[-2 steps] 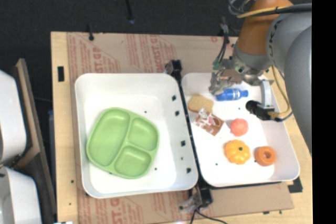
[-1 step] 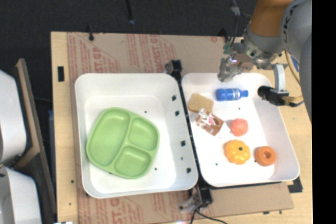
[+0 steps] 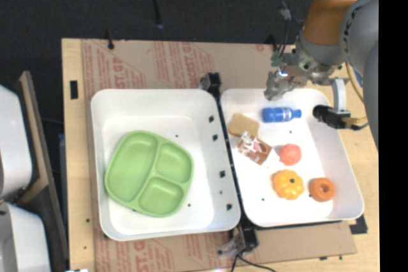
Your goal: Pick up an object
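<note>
My gripper hangs over the back edge of the right bin, just above and left of a blue bottle lying on its side. Nothing shows between the fingers. In front of the bottle lie a tan sponge-like block, a small brown and white packet, a pink ball, a yellow-orange pumpkin-shaped toy and an orange doughnut-shaped ring.
The left bin holds a green divided plate. A black clip sits at the back where the two bins meet. The bins rest on a cardboard sheet on the bench.
</note>
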You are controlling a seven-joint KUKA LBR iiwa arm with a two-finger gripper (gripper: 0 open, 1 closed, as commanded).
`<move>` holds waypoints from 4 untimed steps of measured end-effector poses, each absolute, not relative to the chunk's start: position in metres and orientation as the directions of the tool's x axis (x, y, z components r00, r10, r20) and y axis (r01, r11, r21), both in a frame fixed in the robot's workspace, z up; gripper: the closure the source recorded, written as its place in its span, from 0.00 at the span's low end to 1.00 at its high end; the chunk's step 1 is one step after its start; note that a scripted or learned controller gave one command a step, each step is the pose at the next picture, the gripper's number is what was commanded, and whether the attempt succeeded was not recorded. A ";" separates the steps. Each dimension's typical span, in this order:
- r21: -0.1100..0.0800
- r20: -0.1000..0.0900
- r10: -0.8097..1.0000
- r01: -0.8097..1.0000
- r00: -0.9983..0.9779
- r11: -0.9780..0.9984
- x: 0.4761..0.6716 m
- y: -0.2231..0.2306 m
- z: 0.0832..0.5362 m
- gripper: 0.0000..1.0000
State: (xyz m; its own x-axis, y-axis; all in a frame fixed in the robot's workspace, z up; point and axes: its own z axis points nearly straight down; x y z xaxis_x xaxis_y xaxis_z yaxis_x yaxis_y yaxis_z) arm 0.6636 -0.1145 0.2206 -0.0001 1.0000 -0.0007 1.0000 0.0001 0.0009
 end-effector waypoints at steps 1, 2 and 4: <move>0.002 0.001 1.000 1.000 -0.003 0.003 0.670 -0.069 0.232 1.00; 0.002 0.001 1.000 1.000 -0.003 0.003 0.673 -0.022 0.243 1.00; 0.000 0.001 1.000 1.000 -0.003 0.003 0.681 0.087 0.227 1.00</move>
